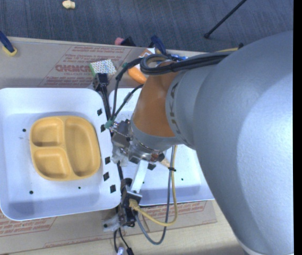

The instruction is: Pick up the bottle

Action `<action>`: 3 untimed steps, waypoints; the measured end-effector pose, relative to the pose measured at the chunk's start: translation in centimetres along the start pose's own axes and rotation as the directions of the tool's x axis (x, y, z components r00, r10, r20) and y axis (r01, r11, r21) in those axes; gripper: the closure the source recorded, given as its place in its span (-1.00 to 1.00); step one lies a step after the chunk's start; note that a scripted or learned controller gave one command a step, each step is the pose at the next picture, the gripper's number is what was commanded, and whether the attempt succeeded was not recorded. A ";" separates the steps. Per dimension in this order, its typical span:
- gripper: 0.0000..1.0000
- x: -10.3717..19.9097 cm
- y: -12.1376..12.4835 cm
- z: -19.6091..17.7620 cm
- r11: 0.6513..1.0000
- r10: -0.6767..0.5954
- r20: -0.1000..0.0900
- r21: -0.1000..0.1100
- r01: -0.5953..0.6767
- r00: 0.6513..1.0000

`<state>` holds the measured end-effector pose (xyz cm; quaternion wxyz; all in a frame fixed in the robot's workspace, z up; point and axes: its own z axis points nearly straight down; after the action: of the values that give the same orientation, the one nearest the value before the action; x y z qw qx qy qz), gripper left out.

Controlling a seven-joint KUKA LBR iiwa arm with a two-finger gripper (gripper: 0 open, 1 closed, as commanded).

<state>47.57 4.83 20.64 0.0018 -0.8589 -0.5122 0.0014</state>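
Observation:
My arm [230, 121] reaches in from the right and covers most of the right bin [185, 182]. Its orange band [153, 108] sits above the wrist, and the gripper [138, 153] points down into the right bin close to its left wall. What lies under it is hidden by the wrist. An orange rounded object [135, 74] peeks out behind the arm at the bin's far left corner; I cannot tell whether it is the bottle.
A yellow divided plate [65, 146] lies in the left bin [2, 142]. Cables [164, 217] hang from the wrist over the bench's front edge. Blue clamps [5, 42] hold the cardboard base. A small patterned tag [103, 67] sits behind the bins.

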 end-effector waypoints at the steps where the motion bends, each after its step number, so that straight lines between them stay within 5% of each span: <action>1: 1.00 2.9 -1.6 1.5 0.946 -0.325 0.001 0.003 0.325 0.946; 2: 1.00 4.7 -2.5 -4.7 0.780 -0.625 0.002 -0.001 0.625 0.780; 3: 1.00 2.0 -1.0 -5.8 0.322 -0.947 0.003 0.001 0.947 0.322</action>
<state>47.65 7.11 26.43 0.0012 -0.4002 -0.9164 0.0011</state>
